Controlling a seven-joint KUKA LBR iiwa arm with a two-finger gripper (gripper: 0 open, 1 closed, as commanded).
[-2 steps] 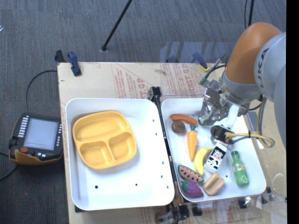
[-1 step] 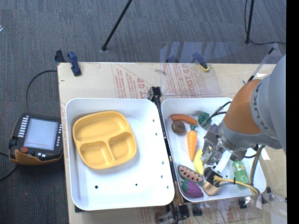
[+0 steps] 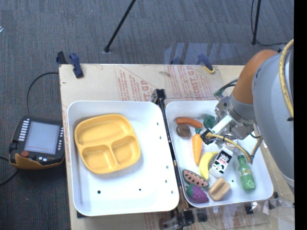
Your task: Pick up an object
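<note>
The right bin (image 3: 265,191) holds several toy foods: a brown sausage (image 3: 188,122), a dark brown ball (image 3: 183,131), an orange carrot (image 3: 197,147), a yellow banana (image 3: 207,163), a cow-patterned carton (image 3: 220,163), a green bottle (image 3: 245,173), a watermelon slice (image 3: 195,178), purple grapes (image 3: 197,193) and a tan bun (image 3: 219,189). A teal piece (image 3: 208,121) lies at the back. My gripper (image 3: 221,122) hangs low over the back middle of this bin, just right of the teal piece and above the carton. I see nothing held.
The left bin (image 3: 81,195) carries a yellow divided plate (image 3: 106,143) in its upper left part. A hand-held control unit (image 3: 36,143) lies on the floor left of the bench. Clamps (image 3: 75,63) sit on the bench's back edge.
</note>
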